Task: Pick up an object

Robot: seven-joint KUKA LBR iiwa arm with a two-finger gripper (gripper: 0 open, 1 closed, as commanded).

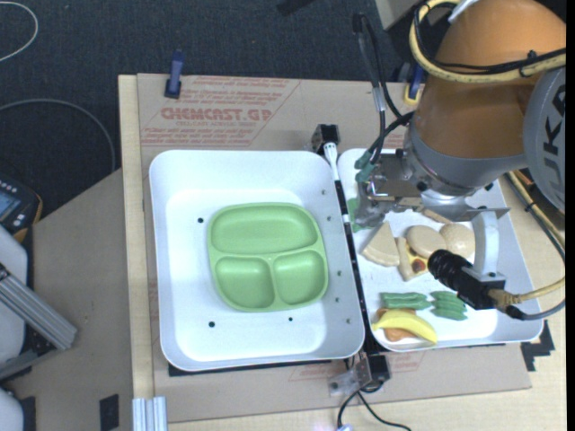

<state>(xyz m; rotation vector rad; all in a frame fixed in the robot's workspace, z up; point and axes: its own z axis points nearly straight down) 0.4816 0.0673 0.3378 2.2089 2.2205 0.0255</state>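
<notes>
My gripper point(375, 189) hangs low over the upper left part of the right bin point(512, 329), under the arm's big orange band. Just below it lie a tan bread wedge point(381, 246) and a pale bun-like piece point(420, 239), with another pale piece point(457, 237) to their right. Nearer the bin's front edge sit a green pea pod point(418, 301) and a yellow banana point(405, 327). The wrist hides the gripper's tips, and I see no object held in it.
The left bin point(175, 268) holds a green divided plate point(267, 254). The wall between the two bins runs just left of the gripper. Cables and clamps sit at the bench's far edge, and the arm covers the right bin's back half.
</notes>
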